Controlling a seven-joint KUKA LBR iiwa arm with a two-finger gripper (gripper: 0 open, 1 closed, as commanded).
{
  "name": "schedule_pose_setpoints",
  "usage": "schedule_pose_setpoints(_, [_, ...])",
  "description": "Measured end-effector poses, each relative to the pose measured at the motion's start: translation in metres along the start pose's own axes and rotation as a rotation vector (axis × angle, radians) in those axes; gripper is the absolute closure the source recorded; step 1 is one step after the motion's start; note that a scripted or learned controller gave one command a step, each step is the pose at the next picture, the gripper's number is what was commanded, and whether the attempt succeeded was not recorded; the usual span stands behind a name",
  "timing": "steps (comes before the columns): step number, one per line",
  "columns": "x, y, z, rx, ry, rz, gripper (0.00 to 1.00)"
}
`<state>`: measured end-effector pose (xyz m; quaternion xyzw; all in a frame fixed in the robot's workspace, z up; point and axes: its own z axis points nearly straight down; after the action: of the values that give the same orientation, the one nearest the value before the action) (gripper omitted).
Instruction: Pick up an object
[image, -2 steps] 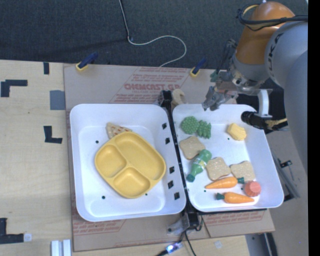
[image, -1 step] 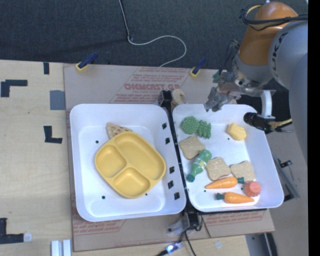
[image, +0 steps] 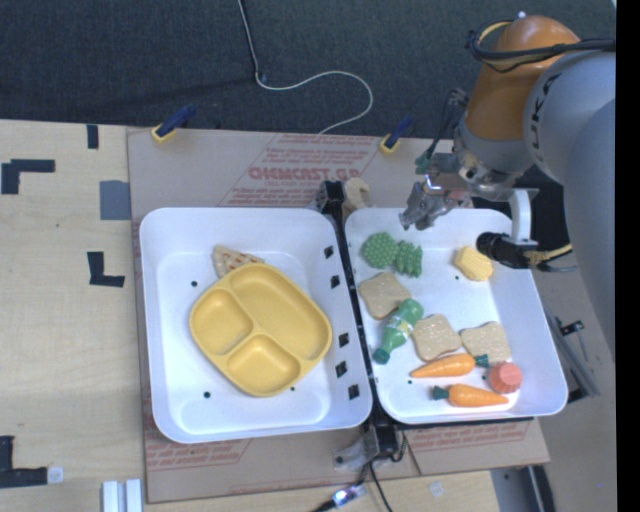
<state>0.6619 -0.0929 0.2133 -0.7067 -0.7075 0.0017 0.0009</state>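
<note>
Bins are sitting side by side before you at mid-frame, so start at the left one: a yellow divided tray is lying in its middle, and a tan waffle-textured wedge is peeking out from under the tray's upper left edge. Moving right into the right bin, you are looking at green broccoli near the upper left, a bread slice just below it, and a green bottle lying tilted beneath that. Two more bread slices are resting lower down, with two carrots and a red piece along the lower right. A yellow chunk is lying toward the upper right. The gripper is hanging over the bin's upper rim, above the broccoli, carrying nothing; you cannot tell how its jaws are set.
</note>
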Motion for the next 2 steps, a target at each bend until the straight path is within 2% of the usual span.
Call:
schedule_pose_setpoints(1, [-0.007, 0.005, -0.013, -0.004, 0.001, 0.0, 1.0])
schedule_pose_setpoints(2, [-0.005, -0.008, -0.002, 0.0, 0.0, 0.001, 1.0])
